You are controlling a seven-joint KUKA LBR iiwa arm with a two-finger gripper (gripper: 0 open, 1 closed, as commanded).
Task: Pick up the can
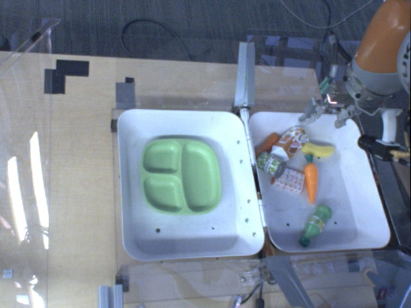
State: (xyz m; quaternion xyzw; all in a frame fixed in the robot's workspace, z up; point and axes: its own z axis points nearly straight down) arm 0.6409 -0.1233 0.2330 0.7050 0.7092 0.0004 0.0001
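Wooden bench, two white bins side by side; green tray (182, 174) in left bin (128, 191). My gripper (327, 111) hovers over far edge of right bin (359, 210), fingers spread, holding nothing. Can (271, 165) lies on its side at left of clutter, touching snack packet (288, 180) (carrot (311, 181) and banana (319, 150) near). I'd drop straight down, fingers across can's body, clear of bin wall.

Even, bright overhead light; glare streaks at left, slightly soft focus.
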